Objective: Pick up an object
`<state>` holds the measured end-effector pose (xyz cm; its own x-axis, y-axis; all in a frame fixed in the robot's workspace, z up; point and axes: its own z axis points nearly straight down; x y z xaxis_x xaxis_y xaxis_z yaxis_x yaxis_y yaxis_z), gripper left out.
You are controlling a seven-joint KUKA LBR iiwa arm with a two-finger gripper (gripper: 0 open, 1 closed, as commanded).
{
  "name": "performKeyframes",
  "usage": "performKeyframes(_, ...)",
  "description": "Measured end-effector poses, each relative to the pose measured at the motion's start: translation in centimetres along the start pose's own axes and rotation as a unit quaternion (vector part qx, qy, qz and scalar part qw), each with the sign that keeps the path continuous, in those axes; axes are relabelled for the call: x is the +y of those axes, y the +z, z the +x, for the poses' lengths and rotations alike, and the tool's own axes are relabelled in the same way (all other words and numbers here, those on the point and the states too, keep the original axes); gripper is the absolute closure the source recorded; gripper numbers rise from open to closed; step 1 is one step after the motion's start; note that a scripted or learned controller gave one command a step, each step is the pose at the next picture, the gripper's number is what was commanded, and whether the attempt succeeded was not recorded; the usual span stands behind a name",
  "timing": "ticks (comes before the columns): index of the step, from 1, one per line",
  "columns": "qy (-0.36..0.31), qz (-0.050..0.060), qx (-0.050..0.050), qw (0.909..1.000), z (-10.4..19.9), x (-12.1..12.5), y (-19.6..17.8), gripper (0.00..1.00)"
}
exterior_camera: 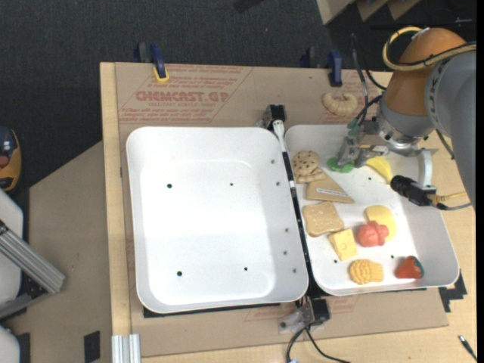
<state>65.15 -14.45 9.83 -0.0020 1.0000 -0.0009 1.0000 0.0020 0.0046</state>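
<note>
The right bin [435, 237] holds several toy foods. Among them are a round cookie [306, 163], a tan wedge [327, 191], a toast square [323, 218], a yellow cheese block [342, 243] and a corn piece [365, 271]. There are also a red round fruit [370, 234], a yellow piece [380, 215], a small red piece [409, 267] and a yellow piece [380, 169] near the back. My gripper [349, 156] reaches down into the bin's back part, its tip right at a small green object [339, 165]. I cannot see whether the green object is gripped.
The left bin [151, 146] stands beside the right one, their walls touching. A beige ring [340, 102] lies on the bench behind the right bin. Blue clamps [159, 60] [333, 65] sit at the board's back edge. A black cable end [412, 189] hangs over the right bin.
</note>
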Motion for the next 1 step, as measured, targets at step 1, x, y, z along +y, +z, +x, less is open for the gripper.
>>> performKeyframes(1,0.002,0.004,0.002,1.0000,-7.05,-0.71,1.39,1.00)
